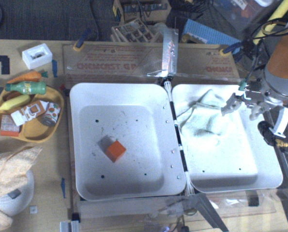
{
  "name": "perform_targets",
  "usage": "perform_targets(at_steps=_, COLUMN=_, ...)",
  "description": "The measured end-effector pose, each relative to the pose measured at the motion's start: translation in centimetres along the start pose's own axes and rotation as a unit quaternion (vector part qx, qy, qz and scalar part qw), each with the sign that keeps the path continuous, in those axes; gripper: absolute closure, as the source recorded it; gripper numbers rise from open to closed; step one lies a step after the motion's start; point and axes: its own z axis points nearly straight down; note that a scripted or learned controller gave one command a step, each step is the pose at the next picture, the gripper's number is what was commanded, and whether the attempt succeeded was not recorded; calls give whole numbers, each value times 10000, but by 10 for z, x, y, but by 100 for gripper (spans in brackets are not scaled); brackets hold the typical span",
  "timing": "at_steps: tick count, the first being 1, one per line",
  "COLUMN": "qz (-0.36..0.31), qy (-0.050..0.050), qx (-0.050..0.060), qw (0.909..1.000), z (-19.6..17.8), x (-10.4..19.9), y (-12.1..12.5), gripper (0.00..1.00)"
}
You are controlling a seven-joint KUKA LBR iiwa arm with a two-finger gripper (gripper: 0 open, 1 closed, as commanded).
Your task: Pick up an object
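An orange block point(116, 151) lies in the left bin point(85, 100), a little left of its middle. A pale crumpled cloth point(202, 116) sprawls over the upper half of the right bin point(240, 173). My gripper point(241, 108) hangs over the right bin's upper right part, at the cloth's right end. Its two fingers are spread, so it is open, with nothing showing between them. The left fingertip point(228, 108) is at the cloth's edge; I cannot tell if it touches. The block is far to the gripper's left.
A yellow bowl point(35, 132) of toy food sits left of the bins, with a white box point(37, 56) behind it. A beige cloth point(10, 178) lies at the lower left. Cardboard point(114, 62) and a metal divider point(169, 57) stand behind the bins.
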Motion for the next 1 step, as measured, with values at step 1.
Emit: perform_targets(at_steps=1, qz=-179, qy=4, qx=13, qw=9998, z=1, x=28, y=0, gripper=0)
